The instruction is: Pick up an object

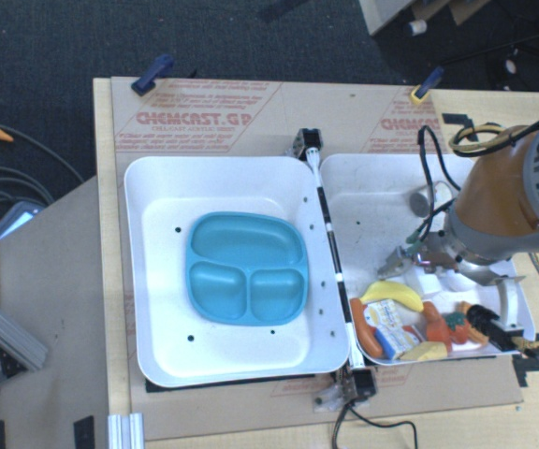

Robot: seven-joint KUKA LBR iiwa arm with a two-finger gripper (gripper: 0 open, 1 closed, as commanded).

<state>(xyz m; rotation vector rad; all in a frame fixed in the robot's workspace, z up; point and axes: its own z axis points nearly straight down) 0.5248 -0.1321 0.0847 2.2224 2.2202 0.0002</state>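
I see the gripper (402, 258) low in the right bin (363, 195), just at ten o'clock of the toy pile, but I cannot tell whether it is open or closed, as the wrist hides it. The banana (393, 294) lies on top of the pile toward the bin's six o'clock wall, beside a carrot (435, 323). I judge the banana light, stiff, slick plastic, best pinched across its narrow middle.
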